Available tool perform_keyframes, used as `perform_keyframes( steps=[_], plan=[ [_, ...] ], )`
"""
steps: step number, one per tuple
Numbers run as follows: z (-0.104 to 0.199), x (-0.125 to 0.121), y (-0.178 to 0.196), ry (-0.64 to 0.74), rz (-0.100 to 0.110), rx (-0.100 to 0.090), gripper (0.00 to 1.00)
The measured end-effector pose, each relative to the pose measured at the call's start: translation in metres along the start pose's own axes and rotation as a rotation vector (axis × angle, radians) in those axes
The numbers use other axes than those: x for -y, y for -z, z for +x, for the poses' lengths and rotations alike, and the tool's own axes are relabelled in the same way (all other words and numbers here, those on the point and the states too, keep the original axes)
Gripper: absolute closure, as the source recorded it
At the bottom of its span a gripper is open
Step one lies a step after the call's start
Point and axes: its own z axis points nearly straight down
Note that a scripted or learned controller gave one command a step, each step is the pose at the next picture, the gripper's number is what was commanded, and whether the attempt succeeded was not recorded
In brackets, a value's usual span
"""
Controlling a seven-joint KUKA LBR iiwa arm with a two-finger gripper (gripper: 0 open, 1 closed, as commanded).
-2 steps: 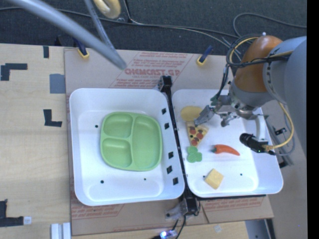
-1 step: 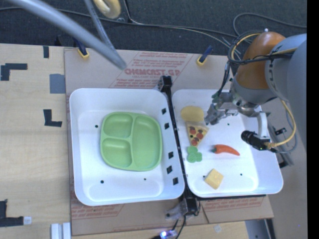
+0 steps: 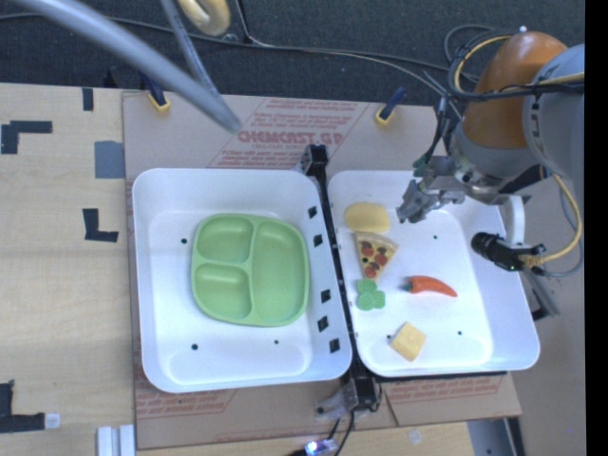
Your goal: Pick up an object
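Note:
My gripper [image 3: 412, 209] hangs over the back of the right bin [image 3: 494, 340], just right of a pale yellow rounded piece [image 3: 367, 218]. Nothing shows between its fingers. Below that piece lies a pizza slice [image 3: 374, 254], and under it a small green piece [image 3: 370, 297]. A red chili pepper [image 3: 432, 287] lies in the middle of the bin. A yellow cheese wedge [image 3: 408, 340] sits toward the front.
The left bin [image 3: 157, 255] holds a green divided plate [image 3: 251, 268]. A black divider [image 3: 328, 255] with clips runs between the two bins. Both bins rest on a cardboard sheet [image 3: 285, 126] on the wooden bench.

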Motion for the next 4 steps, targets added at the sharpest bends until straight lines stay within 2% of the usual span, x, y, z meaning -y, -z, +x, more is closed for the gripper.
perform_keyframes(
  steps=[2,3,4],
  plan=[
    [0.006,0.006,0.096,-0.001,0.000,0.001,1.00],
    [0.051,0.016,0.077,0.001,0.006,0.000,1.00],
    [0.105,0.036,0.069,0.003,0.007,0.000,1.00]
  ],
)
